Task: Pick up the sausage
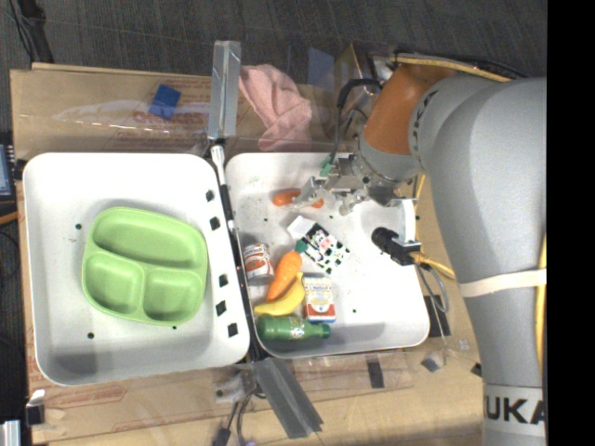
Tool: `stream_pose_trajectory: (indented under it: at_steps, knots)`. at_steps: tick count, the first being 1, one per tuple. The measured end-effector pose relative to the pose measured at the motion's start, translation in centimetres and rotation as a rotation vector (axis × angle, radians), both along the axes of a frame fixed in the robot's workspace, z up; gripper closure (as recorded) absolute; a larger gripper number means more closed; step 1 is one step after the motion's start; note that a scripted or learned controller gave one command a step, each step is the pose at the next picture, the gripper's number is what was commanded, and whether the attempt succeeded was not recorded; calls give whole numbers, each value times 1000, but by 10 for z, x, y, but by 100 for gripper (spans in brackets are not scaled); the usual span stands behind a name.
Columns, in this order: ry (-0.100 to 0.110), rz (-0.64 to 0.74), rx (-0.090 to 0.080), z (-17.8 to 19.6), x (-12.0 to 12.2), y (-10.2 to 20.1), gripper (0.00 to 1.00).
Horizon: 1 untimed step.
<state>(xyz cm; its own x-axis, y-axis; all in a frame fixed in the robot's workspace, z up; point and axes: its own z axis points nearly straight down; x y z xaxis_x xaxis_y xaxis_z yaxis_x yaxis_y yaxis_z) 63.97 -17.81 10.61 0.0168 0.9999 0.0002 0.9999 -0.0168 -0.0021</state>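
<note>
Camera view: sausage [285, 196] lies just left of the gripper [323, 186].

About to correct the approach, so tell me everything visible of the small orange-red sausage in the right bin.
The small orange-red sausage is a short, rounded, smooth, plastic-looking piece. It lies flat, roughly crosswise, on the floor of the right white bin near its far wall, apart from the clutter nearer the camera. The gripper sits just to its right; whether they touch is unclear.
</note>
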Motion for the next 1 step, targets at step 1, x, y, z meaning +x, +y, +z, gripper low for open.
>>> stream_pose_trajectory:
  at_steps: [1]
  knots:
    - [-4, 65, -1, -13, 18, 5, 0]
